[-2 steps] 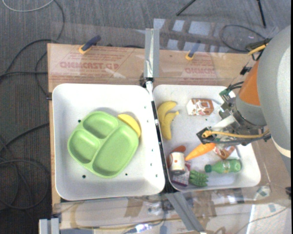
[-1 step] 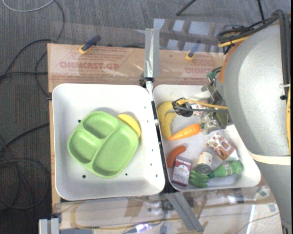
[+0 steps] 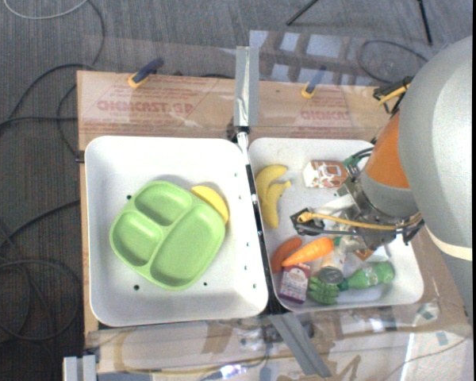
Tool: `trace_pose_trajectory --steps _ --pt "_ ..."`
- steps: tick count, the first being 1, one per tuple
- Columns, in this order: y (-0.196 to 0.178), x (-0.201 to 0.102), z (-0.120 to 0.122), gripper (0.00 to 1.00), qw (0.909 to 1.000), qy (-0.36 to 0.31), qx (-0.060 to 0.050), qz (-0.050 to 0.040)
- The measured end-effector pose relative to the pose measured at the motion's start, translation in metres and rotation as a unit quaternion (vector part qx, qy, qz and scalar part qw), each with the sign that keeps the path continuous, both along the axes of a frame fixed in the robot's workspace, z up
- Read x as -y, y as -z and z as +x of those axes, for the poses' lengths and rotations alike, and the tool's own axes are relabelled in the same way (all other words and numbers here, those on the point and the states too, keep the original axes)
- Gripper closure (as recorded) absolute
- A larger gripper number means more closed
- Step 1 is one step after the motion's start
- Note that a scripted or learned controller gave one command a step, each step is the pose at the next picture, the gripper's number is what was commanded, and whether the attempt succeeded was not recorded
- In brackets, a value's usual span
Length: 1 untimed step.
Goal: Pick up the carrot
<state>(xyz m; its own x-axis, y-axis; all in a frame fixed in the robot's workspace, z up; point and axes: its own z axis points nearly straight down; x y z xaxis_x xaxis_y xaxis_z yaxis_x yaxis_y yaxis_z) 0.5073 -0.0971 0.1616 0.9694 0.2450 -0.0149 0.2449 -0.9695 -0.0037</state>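
The orange carrot (image 3: 311, 251) lies in the right bin (image 3: 333, 151), near the middle of its front half, pointing up and to the right. My gripper (image 3: 351, 230) hangs over the right bin just to the right of the carrot's thick end and slightly above it. The grey wrist and its orange band cover the bin's right side. Nothing shows between the gripper and the carrot.
In the right bin are yellow bananas (image 3: 270, 190), a red-and-white packet (image 3: 325, 174), a red-orange piece (image 3: 284, 254), a purple packet (image 3: 296, 282), a can (image 3: 330, 275), a green toy (image 3: 324, 292) and a green bottle (image 3: 373, 275). The left bin (image 3: 119, 292) holds a green divided plate (image 3: 168, 234) and a yellow piece (image 3: 213, 202).
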Motion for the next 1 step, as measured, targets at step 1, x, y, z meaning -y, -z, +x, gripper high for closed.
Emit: trace_pose_trajectory --steps 1 --pt "-0.0171 -0.0281 0.097 1.0 0.9997 0.023 0.001 -0.0022"
